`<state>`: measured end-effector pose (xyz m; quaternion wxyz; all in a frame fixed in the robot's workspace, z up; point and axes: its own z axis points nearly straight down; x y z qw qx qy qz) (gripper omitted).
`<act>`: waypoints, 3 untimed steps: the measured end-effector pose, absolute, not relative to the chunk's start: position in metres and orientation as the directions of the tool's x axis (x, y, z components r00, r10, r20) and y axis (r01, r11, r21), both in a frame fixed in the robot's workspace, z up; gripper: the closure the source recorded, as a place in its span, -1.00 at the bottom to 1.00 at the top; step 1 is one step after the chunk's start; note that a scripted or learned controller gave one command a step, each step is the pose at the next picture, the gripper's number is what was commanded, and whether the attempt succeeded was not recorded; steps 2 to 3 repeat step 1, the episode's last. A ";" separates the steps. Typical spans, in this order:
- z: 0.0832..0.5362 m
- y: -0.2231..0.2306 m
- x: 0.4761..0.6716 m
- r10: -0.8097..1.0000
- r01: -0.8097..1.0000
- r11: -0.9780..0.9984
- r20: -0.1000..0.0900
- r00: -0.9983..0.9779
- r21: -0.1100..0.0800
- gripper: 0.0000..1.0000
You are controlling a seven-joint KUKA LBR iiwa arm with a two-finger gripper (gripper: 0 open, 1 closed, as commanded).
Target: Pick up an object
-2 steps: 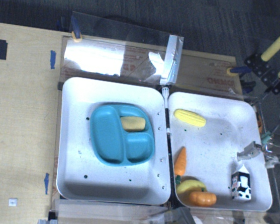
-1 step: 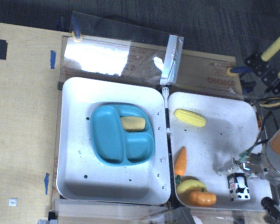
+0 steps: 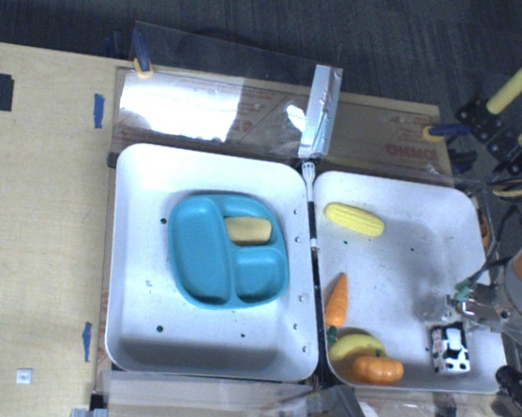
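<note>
Listing the contents of both bins, seen from above at a slant.

Bins: two, white and shallow, side by side; left bin (image 3: 135, 235), right bin (image 3: 412, 212).
Plate: one blue divided plate (image 3: 203, 257), in the middle of the left bin.
Yellow block: one pale yellow piece (image 3: 248, 231), lying in the plate's upper right compartment.
Corn: one yellow corn cob (image 3: 354, 220), at the upper left of the right bin, lying roughly level.
Carrot: one orange carrot (image 3: 337, 299), near the right bin's left wall, tip toward the top.
Banana: one yellow banana (image 3: 356, 343), at the lower left of the right bin, just below the carrot.
Orange item: one rounded orange piece (image 3: 376, 368), touching the banana's lower edge.
Black-and-white item: one small spotted object (image 3: 451, 351), at the lower right of the right bin, well apart from the fruit cluster.
Gripper: one gripper (image 3: 464, 305), at the right bin's right side, just above the black-and-white item.
Jaw state: cannot be told; the tips are too small and cluttered to read.
Relation to jaws: the black-and-white item lies nearest, just below the gripper; whether they touch cannot be told.
</note>
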<state>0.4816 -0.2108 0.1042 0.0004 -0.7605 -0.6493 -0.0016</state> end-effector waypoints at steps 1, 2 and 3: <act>0.211 -0.131 0.481 0.940 0.940 -0.342 0.002 0.342 0.002 1.00; 0.211 -0.131 0.481 0.940 0.940 -0.342 0.002 0.342 0.002 1.00; 0.211 -0.131 0.481 0.940 0.940 -0.342 0.002 0.342 0.002 1.00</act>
